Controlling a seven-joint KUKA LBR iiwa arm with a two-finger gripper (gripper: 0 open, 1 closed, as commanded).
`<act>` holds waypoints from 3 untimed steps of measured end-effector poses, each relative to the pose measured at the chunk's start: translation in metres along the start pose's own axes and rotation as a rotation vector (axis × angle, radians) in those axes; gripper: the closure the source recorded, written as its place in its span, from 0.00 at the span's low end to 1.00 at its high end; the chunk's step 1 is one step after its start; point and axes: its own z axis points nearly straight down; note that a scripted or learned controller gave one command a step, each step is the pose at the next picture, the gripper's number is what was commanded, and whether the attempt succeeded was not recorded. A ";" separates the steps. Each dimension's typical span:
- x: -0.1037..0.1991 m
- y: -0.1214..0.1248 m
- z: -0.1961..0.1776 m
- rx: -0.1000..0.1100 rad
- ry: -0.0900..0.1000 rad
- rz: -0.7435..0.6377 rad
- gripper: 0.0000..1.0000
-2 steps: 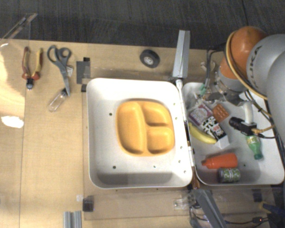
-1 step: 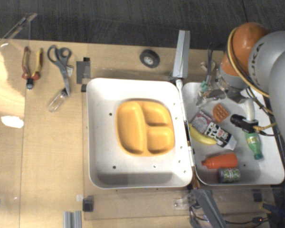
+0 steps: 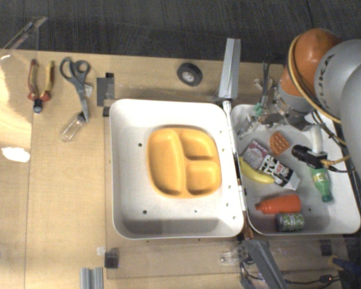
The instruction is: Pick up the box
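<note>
The box [image 3: 268, 164] is small, printed in black, white and pink, and lies flat in the middle of the right bin [image 3: 349, 218]. It rests partly on a yellow banana [image 3: 254, 173]. My gripper [image 3: 263, 117] hangs over the bin's far left corner, well behind the box and apart from it. The grey arm with its orange band [image 3: 310, 50] reaches in from the upper right.
The right bin also holds an orange ridged piece [image 3: 280, 141], a green bottle [image 3: 322, 184], an orange bottle [image 3: 280, 205] and a green can [image 3: 290, 221]. In the left bin [image 3: 129, 179] sits a yellow divided tray [image 3: 183, 160]. Scissors [image 3: 78, 80], pliers [image 3: 39, 83] and a tape roll [image 3: 189, 73] lie on the bench.
</note>
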 end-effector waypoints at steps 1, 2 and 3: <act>0.016 -0.069 0.025 -0.003 -0.004 0.013 0.00; 0.015 -0.065 0.013 -0.013 -0.007 0.009 1.00; 0.031 -0.093 -0.092 0.002 -0.001 0.188 1.00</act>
